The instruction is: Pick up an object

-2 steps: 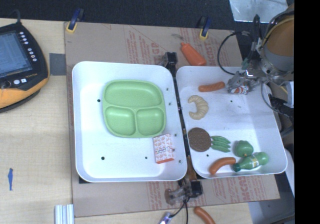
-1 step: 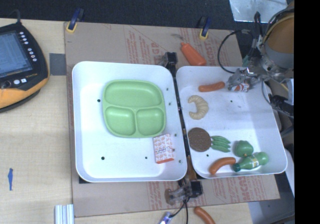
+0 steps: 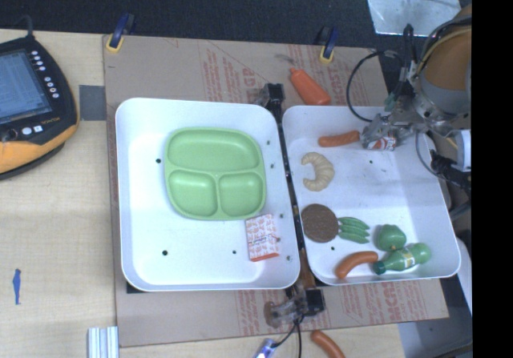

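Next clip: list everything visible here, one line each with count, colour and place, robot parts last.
Bins: 2, white, side by side on the bench, left, right.
Divided plate: 1, light green, left bin.
Packet: 1, red and white, left bin, near corner.
Croissant: 1, tan, right bin.
Sausages: 2, orange-red, right bin, far and near.
Patty: 1, brown, right bin.
Green toys: about 3, right bin, near side.
Carrot: 1, orange, on cardboard beyond the bins.
Sausage: 1, orange, bench's near edge.
Clamps: 2, blue and yellow, cardboard's far edge.
Pendant: 1, grey-orange, far left.
Arm: 1, grey and orange, right.
Gripper: 1, over right bin's far edge.
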`<move>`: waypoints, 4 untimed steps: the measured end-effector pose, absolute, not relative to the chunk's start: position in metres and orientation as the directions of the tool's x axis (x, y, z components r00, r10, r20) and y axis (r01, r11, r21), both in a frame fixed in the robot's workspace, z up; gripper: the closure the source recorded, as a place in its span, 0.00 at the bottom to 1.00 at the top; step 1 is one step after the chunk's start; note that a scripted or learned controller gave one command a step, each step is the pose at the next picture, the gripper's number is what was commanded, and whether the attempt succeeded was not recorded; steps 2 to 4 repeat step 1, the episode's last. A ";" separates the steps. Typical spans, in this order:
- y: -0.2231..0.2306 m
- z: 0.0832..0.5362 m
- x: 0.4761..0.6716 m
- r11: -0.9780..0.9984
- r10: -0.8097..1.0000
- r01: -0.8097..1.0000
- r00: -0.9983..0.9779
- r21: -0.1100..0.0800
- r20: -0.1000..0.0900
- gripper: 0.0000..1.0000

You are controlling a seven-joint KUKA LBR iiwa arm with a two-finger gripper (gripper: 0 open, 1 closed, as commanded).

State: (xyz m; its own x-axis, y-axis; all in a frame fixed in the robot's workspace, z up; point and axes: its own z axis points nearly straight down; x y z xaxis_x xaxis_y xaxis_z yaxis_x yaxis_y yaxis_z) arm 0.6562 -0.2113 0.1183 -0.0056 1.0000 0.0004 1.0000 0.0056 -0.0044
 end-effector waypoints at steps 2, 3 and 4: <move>-0.212 0.131 0.656 0.004 1.000 1.000 -0.004 -0.001 0.001 1.00; -0.212 0.131 0.656 0.004 1.000 1.000 -0.004 -0.001 0.001 1.00; -0.212 0.131 0.656 0.004 1.000 1.000 -0.004 -0.001 0.001 1.00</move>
